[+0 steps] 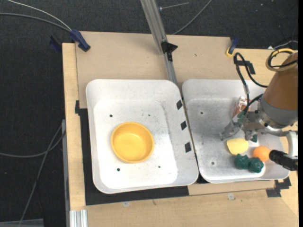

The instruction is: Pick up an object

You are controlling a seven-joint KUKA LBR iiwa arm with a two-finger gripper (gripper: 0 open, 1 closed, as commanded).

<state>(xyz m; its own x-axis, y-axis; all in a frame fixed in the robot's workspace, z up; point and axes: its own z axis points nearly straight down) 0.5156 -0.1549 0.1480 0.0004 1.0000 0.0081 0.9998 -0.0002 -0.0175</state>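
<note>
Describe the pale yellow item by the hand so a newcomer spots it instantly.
Look in the right bin, near its front right corner, just below the hand. The pale yellow lump sits there, lighter than the orange ball and dark green object beside it.

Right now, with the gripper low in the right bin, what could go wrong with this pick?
1. The pale yellow piece lies close to the orange ball and the green toy, so the gripper may nudge neighbours or catch two at once.
2. This cluster sits near the right bin front rim; a push could jam things against it.
3. The orange ball looks round and may roll away if touched.
</note>
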